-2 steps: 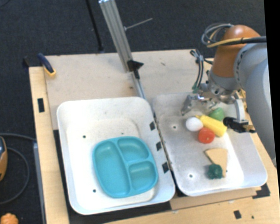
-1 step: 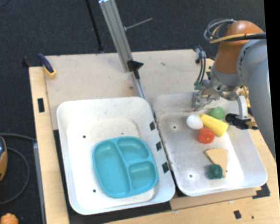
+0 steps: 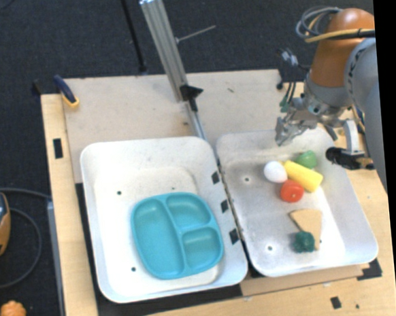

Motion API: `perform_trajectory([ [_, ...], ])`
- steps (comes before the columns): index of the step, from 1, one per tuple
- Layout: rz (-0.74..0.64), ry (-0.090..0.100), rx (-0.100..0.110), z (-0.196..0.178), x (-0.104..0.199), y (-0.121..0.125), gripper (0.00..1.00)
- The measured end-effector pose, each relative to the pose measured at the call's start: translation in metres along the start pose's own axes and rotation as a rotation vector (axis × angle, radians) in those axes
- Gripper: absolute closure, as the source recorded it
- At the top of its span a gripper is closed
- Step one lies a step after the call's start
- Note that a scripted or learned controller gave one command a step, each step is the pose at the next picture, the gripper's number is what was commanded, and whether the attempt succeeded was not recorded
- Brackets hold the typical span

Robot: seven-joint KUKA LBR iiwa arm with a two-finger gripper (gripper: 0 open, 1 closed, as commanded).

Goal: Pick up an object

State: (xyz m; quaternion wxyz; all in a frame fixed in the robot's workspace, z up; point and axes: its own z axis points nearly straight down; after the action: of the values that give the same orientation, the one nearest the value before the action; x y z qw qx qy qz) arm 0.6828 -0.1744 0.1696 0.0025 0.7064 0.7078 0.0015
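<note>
The arm's fingers (image 3: 286,135), whose spread I cannot tell from here, hang over the right bin's (image 3: 341,245) far edge. Just below them crowd white egg (image 3: 275,172), yellow corn (image 3: 303,175) and red tomato (image 3: 291,191); a descent risks nudging neighbours and closing on nothing.

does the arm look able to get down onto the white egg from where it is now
Probably yes. The gripper hangs above the right bin's far edge, near the white egg. Nothing lies over the egg, though the yellow piece and red tomato crowd its right side.
</note>
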Motion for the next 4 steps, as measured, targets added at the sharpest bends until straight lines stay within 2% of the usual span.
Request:
perform_trajectory([
  [1,0.002,-0.001,-0.001,-0.056,-0.007,-0.007,1.0],
  [2,0.0,0.0,0.003,-0.067,-0.007,-0.006,1.0],
  [3,-0.004,0.002,0.004,-0.078,0.041,-0.032,1.0],
  [4,-0.005,0.003,0.004,-0.087,0.094,-0.048,1.0],
])
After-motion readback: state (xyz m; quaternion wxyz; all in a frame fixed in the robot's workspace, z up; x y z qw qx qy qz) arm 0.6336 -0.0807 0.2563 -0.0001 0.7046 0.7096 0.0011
